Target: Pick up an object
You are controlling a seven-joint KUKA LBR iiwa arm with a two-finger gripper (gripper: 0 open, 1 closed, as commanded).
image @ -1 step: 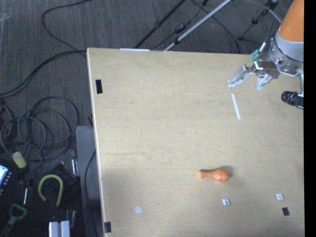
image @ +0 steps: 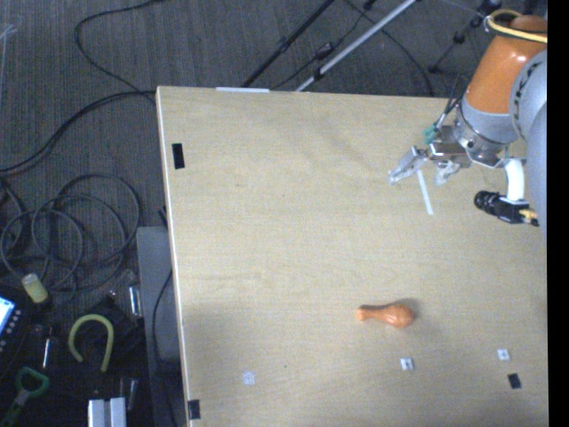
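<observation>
An orange, pear-shaped object (image: 388, 315) lies on its side on the beige tabletop (image: 284, 229), in the lower right part, with its narrow end pointing left. My gripper (image: 411, 193) hangs over the upper right of the table, well above and a little to the right of the object in the camera view. Its two fingers are spread apart, one grey finger (image: 402, 169) pointing left and one thin white finger (image: 425, 196) pointing down. Nothing sits between them. The arm's orange band (image: 498, 74) rises behind the wrist.
Small markers dot the table: a black tag (image: 178, 156) near the left edge and little white squares (image: 406, 363) along the front. Beyond the table's left edge the floor holds coiled cables (image: 71, 229) and tools. Stand legs (image: 373, 20) cross behind the far edge.
</observation>
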